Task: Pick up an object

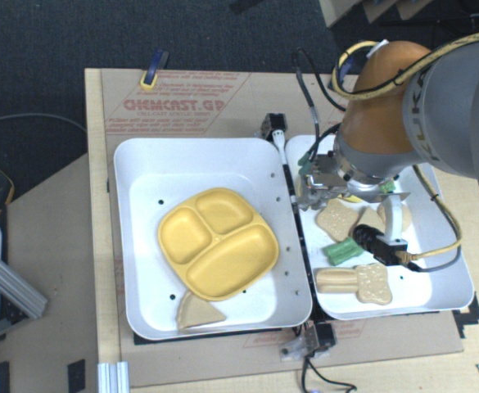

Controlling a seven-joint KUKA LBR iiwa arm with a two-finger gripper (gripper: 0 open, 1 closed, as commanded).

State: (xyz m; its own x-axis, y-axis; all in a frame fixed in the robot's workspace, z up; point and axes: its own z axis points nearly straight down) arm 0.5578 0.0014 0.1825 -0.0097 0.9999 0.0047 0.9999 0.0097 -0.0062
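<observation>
My gripper (314, 191) hangs low over the left side of the right bin (460, 289), close to the wall between the two bins. Its tip is half hidden under the orange wrist band (382, 97). Just right of it lies a tan toast-shaped piece (335, 219). A green block (342, 252), a tan flat piece with a handle (355, 282) and a white object (395, 216) lie nearer the front. I see nothing held in the gripper.
The left bin (141, 170) holds a yellow divided plate (217, 240) and a tan wedge (196, 310) at its front. A black cable and connector (374, 242) run across the right bin. The arm covers that bin's back half.
</observation>
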